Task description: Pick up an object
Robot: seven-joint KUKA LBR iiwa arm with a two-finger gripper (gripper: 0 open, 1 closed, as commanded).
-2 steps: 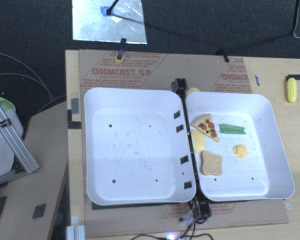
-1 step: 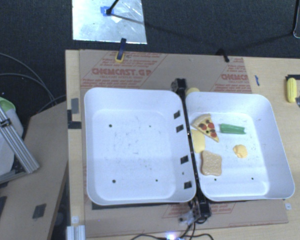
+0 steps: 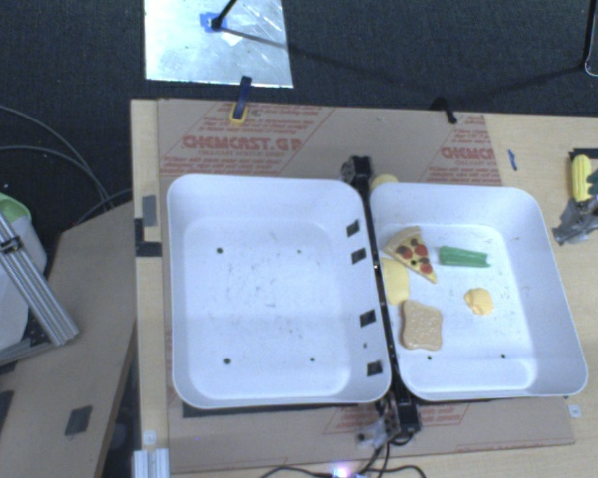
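Waiting at bench edge, gripper (image 3: 586, 219) jaw state untellable; next, reaching down over flat tan toast slice (image 3: 422, 325) in right white bin (image 3: 548, 267)

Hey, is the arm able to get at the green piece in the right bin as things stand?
Probably yes: the green piece lies apart from the pizza slice, uncovered in the right bin, nothing above it.

Even overhead light, soft focus, slight glare
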